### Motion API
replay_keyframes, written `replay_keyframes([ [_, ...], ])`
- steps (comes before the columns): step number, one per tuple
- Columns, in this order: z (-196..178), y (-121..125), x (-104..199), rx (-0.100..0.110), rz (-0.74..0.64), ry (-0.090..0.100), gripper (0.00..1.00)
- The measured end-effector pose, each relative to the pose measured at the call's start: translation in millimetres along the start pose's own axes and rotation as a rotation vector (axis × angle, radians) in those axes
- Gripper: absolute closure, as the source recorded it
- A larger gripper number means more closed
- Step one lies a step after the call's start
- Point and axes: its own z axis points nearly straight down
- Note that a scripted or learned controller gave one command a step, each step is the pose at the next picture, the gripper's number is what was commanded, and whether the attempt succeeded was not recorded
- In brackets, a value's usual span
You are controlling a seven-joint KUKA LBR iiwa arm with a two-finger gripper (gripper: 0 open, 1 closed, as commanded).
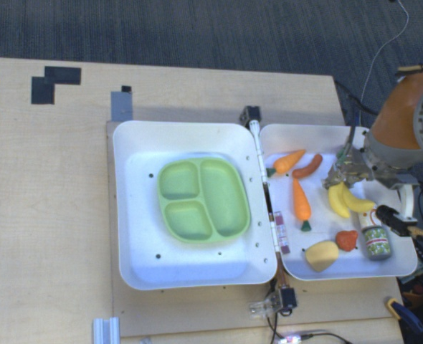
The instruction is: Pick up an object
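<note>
Banana [344,201] looks like the target here: it's in the right bin [405,267], just under the gripper [345,170], which sits right at its top end, probably lined up for a grab, though I honestly can't tell how the jaws are set. The other toy food, two carrots [300,201] [289,161], a sausage [308,166], a tomato [346,240], a potato [321,254] and a small jar [376,240], is scattered loose around it, and the jar's label is too small to read. Left bin [136,192] has a green divided plate [201,199].

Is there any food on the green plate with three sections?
No, the green three-section plastic plate in the left white bin has nothing on it; the toy food lies in the right white bin.
</note>
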Motion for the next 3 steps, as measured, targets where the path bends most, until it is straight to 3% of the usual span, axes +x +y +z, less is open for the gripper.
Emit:
replay_keyframes([
  [1,-88,-23,94,0.007,0.001,0.003,1.0],
  [2,-87,-56,140,0.011,0.002,0.004,1.0],
  [3,-88,-105,184,0.012,0.003,0.004,1.0],
])
